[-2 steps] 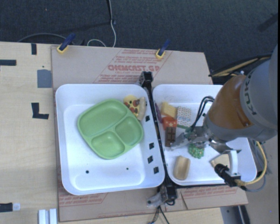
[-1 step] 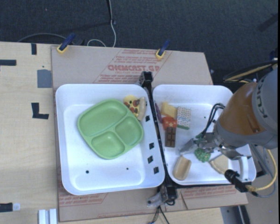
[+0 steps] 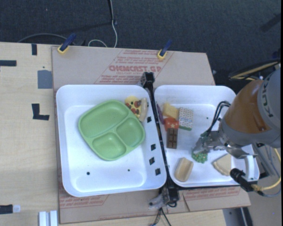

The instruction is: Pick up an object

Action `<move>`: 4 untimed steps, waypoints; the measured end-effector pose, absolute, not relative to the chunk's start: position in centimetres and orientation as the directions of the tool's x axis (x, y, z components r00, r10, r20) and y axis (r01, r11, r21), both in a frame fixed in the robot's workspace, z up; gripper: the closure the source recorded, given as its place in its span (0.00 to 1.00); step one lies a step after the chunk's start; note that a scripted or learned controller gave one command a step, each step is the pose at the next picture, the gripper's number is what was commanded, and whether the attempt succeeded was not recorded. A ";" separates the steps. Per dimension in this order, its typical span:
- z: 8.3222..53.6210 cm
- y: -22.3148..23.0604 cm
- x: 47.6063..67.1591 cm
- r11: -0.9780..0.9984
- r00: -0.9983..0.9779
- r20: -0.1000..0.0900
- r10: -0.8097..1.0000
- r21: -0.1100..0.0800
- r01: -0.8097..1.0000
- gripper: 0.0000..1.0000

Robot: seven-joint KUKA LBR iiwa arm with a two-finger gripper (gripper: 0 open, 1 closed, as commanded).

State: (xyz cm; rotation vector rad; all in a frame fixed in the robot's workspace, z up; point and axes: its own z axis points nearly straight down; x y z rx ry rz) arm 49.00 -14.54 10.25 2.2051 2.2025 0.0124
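Arm [image 3: 254, 112] comes in from the right, orange band over the right bin [image 3: 212, 95], wrist down low near that bin's front-right part. Gripper [image 3: 201, 150] sits right on a small green piece [image 3: 200, 157], which looks like a broccoli toy; fingers seem to be down around its top, but they are too small and dark to read, so can't tell if the claw is released or clenched, or if it really has the piece. Green piece lies on the bin floor, between a tan bread roll [image 3: 183, 168] to its front-left and a toast slice [image 3: 223, 165] to its right, near both. Further back in the same bin, by the divider: yellow cheese wedge [image 3: 170, 110], red tomato-like piece [image 3: 171, 123] just in front of it, brown chocolate bar [image 3: 172, 138] in front of that, and a pale speckled cracker [image 3: 186, 117] beside the cheese on the right. Left bin [image 3: 66, 126] holds a green 3-compartment plate [image 3: 112, 130], turned at an angle, w/ a pizza slice [image 3: 136, 106] touching its back-right edge. Both bins rest on a cardboard sheet [image 3: 132, 65] w/ red print, clipped at the back by 2 clamps [image 3: 164, 50], on a light wood bench [image 3: 19, 126]. Black cable [image 3: 111, 8] runs over the dark floor behind.
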 end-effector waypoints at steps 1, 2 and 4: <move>18.9 -7.7 48.5 0.009 -0.009 0.003 1.000 0.005 1.000 1.00; 18.4 -8.1 48.3 0.001 -0.001 0.001 1.000 -0.003 1.000 0.00; 10.1 -12.1 48.9 -0.001 0.001 -0.009 1.000 0.019 1.000 1.00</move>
